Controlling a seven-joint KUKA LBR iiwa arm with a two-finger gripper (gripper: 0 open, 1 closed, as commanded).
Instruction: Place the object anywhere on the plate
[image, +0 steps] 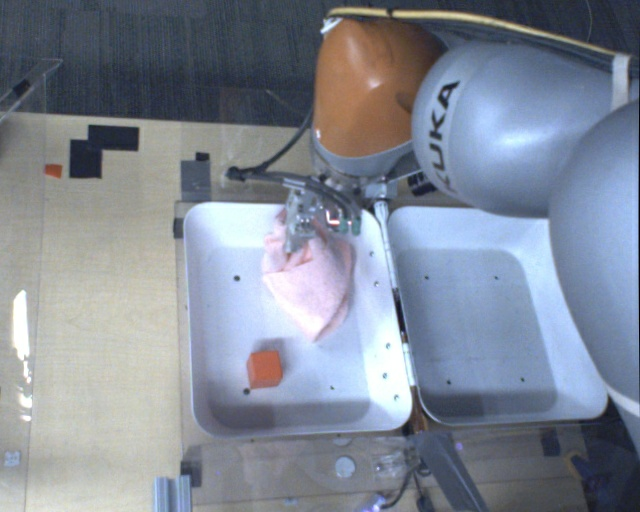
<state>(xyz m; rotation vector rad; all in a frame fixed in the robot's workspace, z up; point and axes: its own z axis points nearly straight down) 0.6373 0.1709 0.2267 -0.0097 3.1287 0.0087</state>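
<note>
A small orange block (265, 369) lies on the floor of the left bin (215, 300), near its front left. A pale pink plate (312, 285) sits in the same bin toward the back right, and it looks tilted or crumpled at its upper edge. My gripper (305, 225) hangs straight over that upper edge of the plate, under the orange band of the arm (370, 80). The block is well apart from the gripper, roughly a third of the bin's length toward the front.
The right bin (480, 330) stands beside the left one, sharing a raised rim (395, 300). The grey arm (540, 130) covers the upper right of the view. Black and orange markers (95, 150) lie on the bench at far left.
</note>
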